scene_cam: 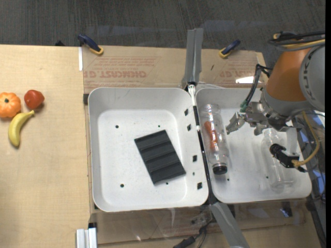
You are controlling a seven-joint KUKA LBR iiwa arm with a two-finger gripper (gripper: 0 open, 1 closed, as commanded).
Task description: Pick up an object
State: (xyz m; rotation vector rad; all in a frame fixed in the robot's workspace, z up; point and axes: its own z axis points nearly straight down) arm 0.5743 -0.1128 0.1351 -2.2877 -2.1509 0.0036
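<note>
One clear bottle (214,138) lies beside my jaws (247,119) (grip state I cannot tell); I should descend squarely across its middle.

Two bins sit side by side on the worktop (41,190), their inner rims touching along the centre. The left bin (103,154) holds a ribbed rectangular block (160,156) lying flat near its middle, set at a slant. The right bin (243,190) holds a clear cylindrical bottle (214,138) lying on its side along the left wall, its cap toward the near edge. The arm (295,81) reaches over the right bin from the right, and the claw (248,120) hangs above that bin's far half, right of the bottle. A second clear object (276,161) lies near the right wall. Left of the bins, well apart, a tomato (33,99), an orange fruit (9,105) and a banana (18,127) lie together. Two clamps (90,44) (229,48) sit behind the bins on the cardboard sheet (134,68).
</note>
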